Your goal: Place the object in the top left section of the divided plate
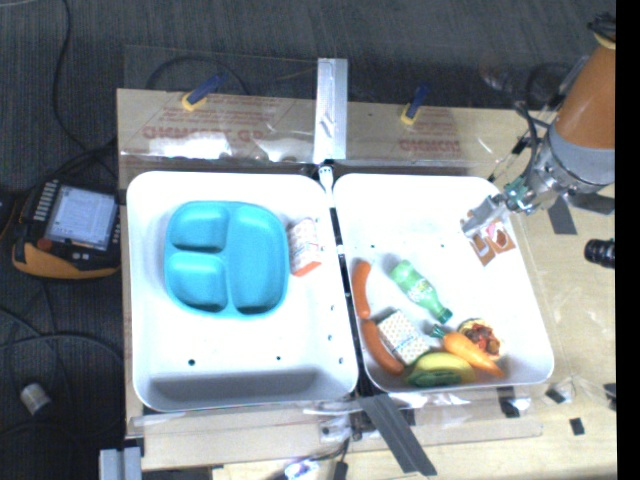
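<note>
Gripper (487, 230) hovered over right bin's (520, 298) upper right corner; grip unclear. Blue plate (225, 258) in left bin (150, 368). Small can (304, 246) beside plate's right edge, long axis near vertical in frame.

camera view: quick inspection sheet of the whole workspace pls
surface: two shallow white bins, left bin and right bin, side by side on a wooden bench
job's things: blue divided plastic plate lies in the left bin, all three sections bare; small orange-and-white packet lies beside the plate's right edge
clutter: right bin holds a red sausage, green bottle, carrot and other toy foods, bunched at its near side
grippers: gripper hovers over the right bin's far right corner
cables: black cables on the floor
surroundings: dark carpet, handheld control pendant at left
</note>
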Tool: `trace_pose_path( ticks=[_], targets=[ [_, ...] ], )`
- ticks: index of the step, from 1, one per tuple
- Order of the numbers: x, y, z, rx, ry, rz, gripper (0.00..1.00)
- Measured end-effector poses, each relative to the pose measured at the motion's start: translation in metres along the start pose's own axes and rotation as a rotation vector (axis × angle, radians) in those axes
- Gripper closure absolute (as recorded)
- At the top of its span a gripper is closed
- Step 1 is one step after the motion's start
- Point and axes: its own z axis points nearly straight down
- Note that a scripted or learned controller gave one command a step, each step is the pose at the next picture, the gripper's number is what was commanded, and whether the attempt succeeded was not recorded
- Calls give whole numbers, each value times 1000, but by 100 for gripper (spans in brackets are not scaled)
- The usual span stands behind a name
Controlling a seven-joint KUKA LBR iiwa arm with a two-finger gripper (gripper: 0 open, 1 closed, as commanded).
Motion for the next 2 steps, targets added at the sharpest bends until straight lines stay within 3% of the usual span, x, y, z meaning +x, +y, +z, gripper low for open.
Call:
trace_pose_path(
  ticks=[1,2],
  targets=[
    [5,65,138,2,-4,-66,100],
    [40,98,142,-1,-12,82,100]
  ],
)
